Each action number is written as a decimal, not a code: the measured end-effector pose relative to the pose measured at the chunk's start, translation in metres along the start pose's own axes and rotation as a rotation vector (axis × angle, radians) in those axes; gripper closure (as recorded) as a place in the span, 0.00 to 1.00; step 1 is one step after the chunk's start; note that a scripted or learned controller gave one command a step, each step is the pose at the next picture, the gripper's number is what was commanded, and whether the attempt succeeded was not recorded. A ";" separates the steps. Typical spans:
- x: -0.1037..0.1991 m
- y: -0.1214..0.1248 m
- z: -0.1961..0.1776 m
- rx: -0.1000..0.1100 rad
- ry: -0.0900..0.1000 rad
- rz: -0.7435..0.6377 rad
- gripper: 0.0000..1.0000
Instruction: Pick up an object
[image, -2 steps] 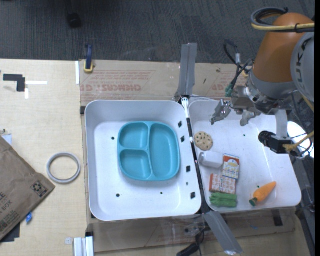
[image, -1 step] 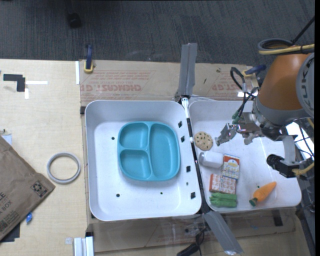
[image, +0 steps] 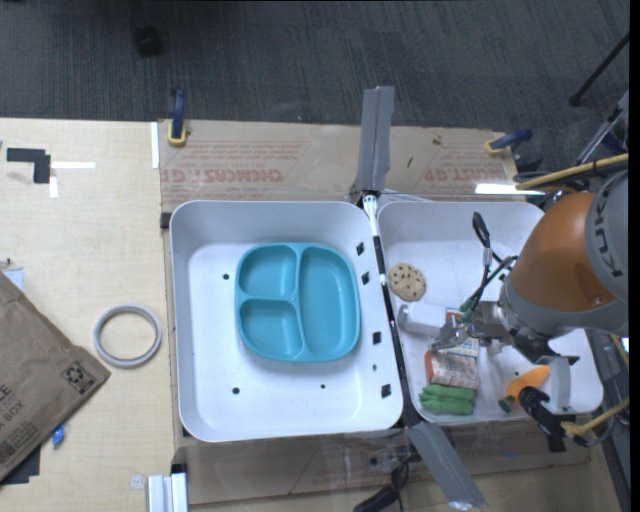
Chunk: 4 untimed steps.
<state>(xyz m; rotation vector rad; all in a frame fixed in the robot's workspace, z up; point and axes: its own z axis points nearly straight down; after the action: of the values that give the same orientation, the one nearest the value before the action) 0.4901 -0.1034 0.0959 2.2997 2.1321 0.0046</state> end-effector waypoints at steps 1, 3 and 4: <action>-0.021 0.097 0.006 0.008 0.001 -0.048 0.00; -0.026 0.007 -0.031 0.008 0.003 -0.199 0.00; -0.027 0.008 -0.039 0.008 0.002 -0.194 1.00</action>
<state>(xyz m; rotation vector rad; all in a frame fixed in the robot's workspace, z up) 0.4955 -0.1309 0.1348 2.0866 2.3507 -0.0030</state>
